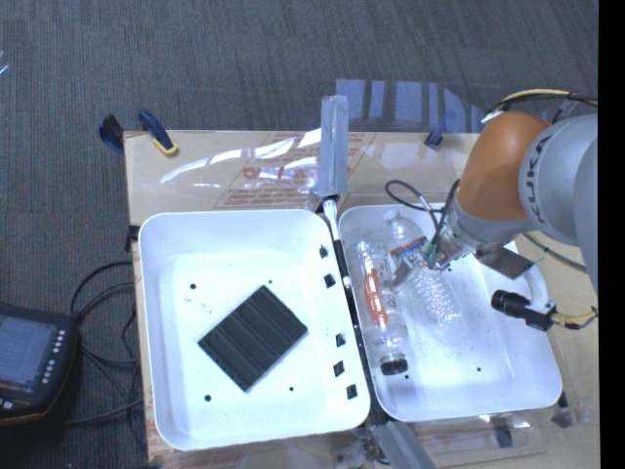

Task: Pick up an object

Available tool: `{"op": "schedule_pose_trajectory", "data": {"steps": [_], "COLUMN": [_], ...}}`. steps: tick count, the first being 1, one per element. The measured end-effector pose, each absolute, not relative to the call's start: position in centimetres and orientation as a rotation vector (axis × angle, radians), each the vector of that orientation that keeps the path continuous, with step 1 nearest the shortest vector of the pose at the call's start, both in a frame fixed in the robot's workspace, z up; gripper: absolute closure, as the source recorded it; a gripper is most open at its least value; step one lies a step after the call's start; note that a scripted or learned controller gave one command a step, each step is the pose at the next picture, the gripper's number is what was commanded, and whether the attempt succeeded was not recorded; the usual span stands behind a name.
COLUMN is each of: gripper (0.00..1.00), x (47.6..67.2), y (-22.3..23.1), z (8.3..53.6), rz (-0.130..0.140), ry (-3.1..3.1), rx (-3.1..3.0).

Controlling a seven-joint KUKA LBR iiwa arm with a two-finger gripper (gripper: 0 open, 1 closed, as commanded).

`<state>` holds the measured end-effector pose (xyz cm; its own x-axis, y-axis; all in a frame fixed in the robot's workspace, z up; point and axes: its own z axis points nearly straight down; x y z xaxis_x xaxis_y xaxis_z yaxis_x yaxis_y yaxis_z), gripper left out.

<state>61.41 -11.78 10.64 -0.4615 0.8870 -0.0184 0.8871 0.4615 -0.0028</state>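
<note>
My gripper point(426, 256) hangs low over the upper middle of the right bin point(488, 384), reaching in from the right under the orange wrist band. Directly under it lie clear plastic bottles. A dimpled clear bottle point(437, 297) lies just below and right of the gripper. Another clear bottle with an orange label and a black cap point(378, 306) lies along the bin's left side. A third clear bottle point(398, 230) sits just above and left of the gripper. The gripper's tip touches or nearly touches the bottle cluster; I see nothing lifted.
A black ribbed square pad point(253, 336) lies tilted in the middle of the left bin point(166, 262). A grey upright post point(334, 154) stands behind the gap between the bins. The right bin's lower half is bare white floor.
</note>
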Motion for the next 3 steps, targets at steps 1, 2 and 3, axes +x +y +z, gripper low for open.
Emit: {"op": "schedule_pose_trajectory", "data": {"steps": [1,2,3], "gripper": [0.00,0.00,0.00], "x": [64.1,64.5,64.5], "y": [-16.4,-18.1,-18.1], "z": [8.8,8.9,8.9], "rz": [-0.011,0.000,0.000], "ry": [2.662,2.770,2.770], "rx": [1.690,1.484,1.484]}}
